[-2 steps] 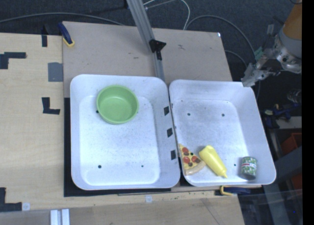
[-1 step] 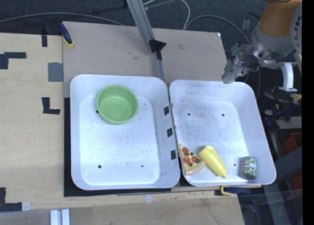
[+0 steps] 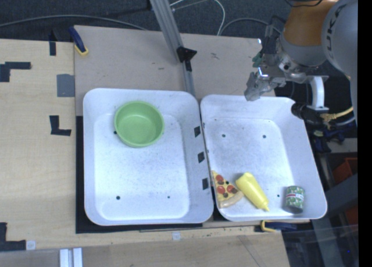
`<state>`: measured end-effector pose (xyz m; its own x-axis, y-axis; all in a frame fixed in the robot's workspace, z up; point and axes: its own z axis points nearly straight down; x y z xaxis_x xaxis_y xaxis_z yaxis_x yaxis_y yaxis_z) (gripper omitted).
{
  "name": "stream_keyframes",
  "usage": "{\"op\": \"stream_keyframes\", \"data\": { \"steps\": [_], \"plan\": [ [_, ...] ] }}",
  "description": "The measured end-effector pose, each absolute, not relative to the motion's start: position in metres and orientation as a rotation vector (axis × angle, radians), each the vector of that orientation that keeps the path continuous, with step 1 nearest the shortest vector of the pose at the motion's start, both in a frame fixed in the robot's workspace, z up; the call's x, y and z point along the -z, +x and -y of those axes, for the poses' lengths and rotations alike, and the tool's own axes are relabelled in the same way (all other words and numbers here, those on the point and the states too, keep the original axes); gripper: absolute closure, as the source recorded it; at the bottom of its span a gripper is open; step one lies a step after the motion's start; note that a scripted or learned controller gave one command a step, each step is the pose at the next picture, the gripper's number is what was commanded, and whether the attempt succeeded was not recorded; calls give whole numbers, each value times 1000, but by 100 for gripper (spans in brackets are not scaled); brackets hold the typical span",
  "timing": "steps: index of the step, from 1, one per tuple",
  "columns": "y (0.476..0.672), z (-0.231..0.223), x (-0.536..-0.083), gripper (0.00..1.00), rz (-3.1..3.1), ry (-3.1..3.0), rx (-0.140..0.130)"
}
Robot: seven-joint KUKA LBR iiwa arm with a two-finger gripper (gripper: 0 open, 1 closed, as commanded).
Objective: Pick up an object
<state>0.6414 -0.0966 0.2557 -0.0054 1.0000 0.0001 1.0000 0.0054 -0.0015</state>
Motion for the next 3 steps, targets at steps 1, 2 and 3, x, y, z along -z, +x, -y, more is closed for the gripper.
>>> {"op": "stream_keyframes", "data": {
  "steps": [1,2,3],
  "plan": [
    [645,39,-260,100,2229,-2213,1],
    [647,-14,-244,100,2226,-2212,-3],
    [651,-77,-243,100,2229,-2211,0]
  ]
}}
